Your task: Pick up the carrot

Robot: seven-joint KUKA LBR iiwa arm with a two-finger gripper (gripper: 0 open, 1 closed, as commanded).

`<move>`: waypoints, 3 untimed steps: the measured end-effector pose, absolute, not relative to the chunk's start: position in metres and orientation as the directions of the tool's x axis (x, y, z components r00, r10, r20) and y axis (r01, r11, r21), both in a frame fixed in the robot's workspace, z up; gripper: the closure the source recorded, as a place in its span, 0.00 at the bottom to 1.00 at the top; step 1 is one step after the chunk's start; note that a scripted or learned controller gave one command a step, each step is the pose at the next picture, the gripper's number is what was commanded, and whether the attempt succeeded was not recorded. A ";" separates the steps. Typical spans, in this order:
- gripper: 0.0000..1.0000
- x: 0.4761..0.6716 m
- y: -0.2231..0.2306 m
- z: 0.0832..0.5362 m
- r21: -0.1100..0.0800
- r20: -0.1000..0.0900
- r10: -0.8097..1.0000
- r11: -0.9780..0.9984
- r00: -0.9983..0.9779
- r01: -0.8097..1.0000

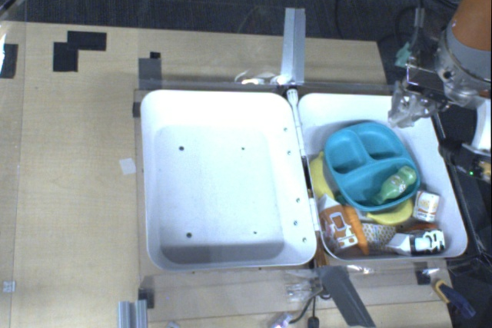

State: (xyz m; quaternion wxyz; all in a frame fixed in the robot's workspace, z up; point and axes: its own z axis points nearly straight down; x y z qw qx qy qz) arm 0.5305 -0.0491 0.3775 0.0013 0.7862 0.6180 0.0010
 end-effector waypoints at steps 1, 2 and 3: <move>1.00 0.531 -0.028 0.436 0.006 0.001 0.960 -0.280 0.280 0.960; 1.00 0.502 -0.013 0.436 0.006 0.001 0.986 -0.166 0.166 0.986; 1.00 0.514 -0.027 0.362 0.004 0.000 0.987 -0.158 0.158 0.987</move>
